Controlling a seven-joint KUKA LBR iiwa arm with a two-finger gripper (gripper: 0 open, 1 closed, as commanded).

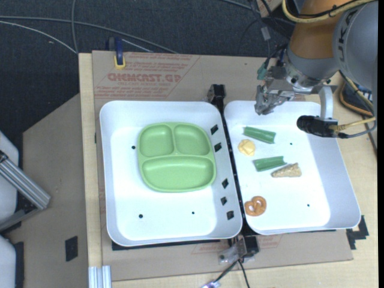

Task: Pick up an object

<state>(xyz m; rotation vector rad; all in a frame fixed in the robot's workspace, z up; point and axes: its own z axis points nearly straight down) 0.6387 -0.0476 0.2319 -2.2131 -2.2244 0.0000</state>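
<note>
R bin (336,179): items bunch toward its 9 o'clock side — upper green stick (259,135), yellow bit (246,147), lower green stick (267,163), tan wedge (287,171), pretzel (255,206). 3–5 o'clock floor open. L bin (120,215): green tray (176,156) fills centre, margins free. Divider clips (223,185) between bins.

Both white bins (114,179) are looking like smooth, slightly glossy plastic. The green divided plate (176,156) is showing a matt, smooth plastic finish. The tabletop (150,71) is appearing as flat brown board, dull like cardboard or fibreboard, with red printing. The end effector (266,104) is looking like bare grey metal, while the arm's orange band (324,14) is shining softly like moulded plastic.
</note>
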